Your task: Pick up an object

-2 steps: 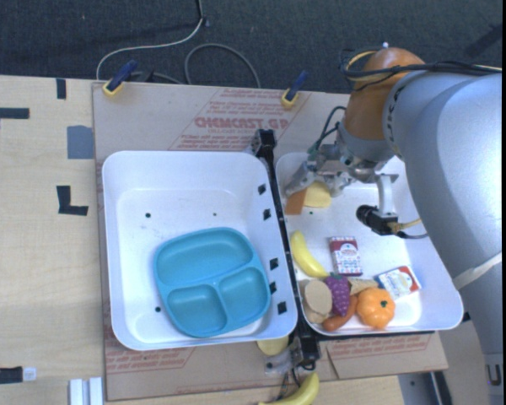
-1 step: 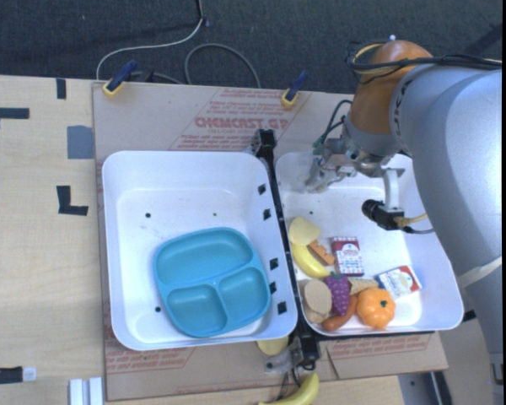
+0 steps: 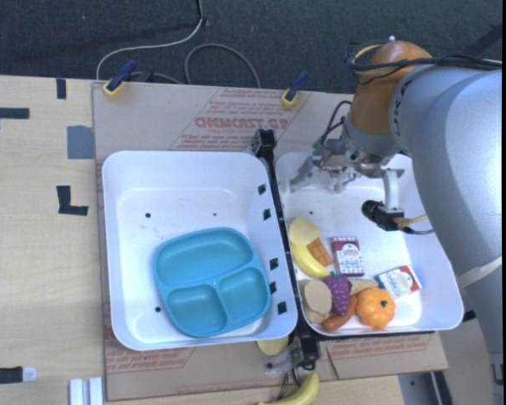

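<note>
- Toy food, about seven pieces, lies in the right bin: one orange, one banana, one grape bunch, two small cartons (one red, one blue-and-white).
- One gripper hangs over that bin's far end, well apart from the food; whether it is spread or clenched cannot be told.
- One blue tray sits in the left bin, beside the right bin.

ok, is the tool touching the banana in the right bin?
Apart. In the camera view the tool sits over the far end of the right bin, with bare white bin floor visible between it and the banana.
</note>
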`<state>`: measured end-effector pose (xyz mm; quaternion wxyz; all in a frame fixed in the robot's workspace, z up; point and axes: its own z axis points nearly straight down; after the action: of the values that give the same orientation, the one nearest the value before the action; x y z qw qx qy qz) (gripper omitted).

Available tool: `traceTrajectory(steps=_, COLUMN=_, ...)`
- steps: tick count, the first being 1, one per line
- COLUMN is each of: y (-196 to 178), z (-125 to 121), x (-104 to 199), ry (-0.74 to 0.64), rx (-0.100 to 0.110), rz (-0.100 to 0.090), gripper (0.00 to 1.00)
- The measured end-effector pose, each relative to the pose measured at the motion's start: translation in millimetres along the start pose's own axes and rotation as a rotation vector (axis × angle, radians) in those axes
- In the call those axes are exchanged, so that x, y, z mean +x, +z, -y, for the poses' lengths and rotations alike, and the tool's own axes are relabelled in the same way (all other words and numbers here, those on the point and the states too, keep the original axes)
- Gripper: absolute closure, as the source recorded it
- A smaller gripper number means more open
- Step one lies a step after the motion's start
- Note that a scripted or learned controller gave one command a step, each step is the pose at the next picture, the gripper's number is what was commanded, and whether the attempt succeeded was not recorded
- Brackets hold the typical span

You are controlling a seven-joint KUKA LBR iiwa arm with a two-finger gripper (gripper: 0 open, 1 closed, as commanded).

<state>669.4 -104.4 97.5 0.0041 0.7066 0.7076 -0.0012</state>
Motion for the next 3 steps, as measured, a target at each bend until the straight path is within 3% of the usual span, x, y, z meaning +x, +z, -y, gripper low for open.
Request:
traceTrajectory(steps=1, y=-9, z=78, x=-38, ry=0.006, rx=0.011, rz=-0.006, gripper=0.0)
traceTrajectory(steps=2, y=5, z=112, x=-9, ry=0.008, rx=-0.025, rz=0.006, gripper=0.0)
traceTrajectory(steps=3, y=9, z=150, x=-12, ry=0.0, rx=-0.008, rz=-0.004, gripper=0.0)
